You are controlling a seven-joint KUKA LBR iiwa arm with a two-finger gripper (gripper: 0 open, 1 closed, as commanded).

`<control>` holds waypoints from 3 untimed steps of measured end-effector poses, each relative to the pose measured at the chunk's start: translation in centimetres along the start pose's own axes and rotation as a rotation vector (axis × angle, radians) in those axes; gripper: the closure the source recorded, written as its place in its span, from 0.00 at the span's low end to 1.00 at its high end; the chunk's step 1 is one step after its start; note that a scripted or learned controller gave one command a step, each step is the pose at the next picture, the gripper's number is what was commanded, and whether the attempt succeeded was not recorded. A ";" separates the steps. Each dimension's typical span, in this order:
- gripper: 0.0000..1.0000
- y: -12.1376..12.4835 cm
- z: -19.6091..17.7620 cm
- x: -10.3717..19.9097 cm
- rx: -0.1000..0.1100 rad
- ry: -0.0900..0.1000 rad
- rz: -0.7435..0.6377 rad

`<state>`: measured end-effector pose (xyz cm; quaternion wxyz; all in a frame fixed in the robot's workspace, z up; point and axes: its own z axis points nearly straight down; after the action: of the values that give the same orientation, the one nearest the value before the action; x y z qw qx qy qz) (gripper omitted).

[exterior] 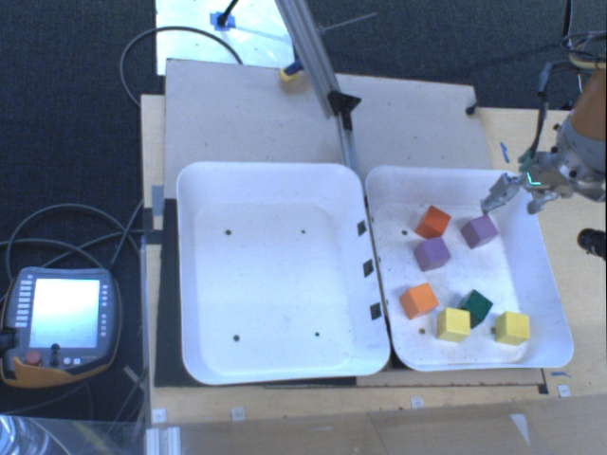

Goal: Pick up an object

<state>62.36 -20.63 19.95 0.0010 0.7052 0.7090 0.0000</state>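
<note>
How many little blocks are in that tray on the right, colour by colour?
Orange blocks: 2
Purple blocks: 2
Yellow blocks: 2
Green block: 1
Total: 7

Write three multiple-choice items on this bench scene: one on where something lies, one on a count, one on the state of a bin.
1. Where do the coloured blocks lie?
A. in the left bin
B. in the right bin
C. on the bare bench

2. How many yellow blocks are there?
A. one
B. two
C. three

3. How does the pincer stand to the right bin?
A. above its far right corner
B. over its near left corner
C. over the left bin

Key: 1 B, all blocks sit inside the right bin. 2 B, one yellow block and another yellow block lie at the near edge. 3 A, the pincer hangs by that corner, close to a purple block.
</note>
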 end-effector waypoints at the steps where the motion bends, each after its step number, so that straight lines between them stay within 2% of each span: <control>1: 0.00 0.6 4.3 -0.3 0.002 0.001 0.000; 2: 0.00 0.7 9.6 0.8 0.003 0.002 0.000; 3: 0.00 0.8 10.8 0.8 0.000 0.000 0.000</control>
<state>63.21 -19.86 9.11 0.0009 0.7052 0.7090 0.0001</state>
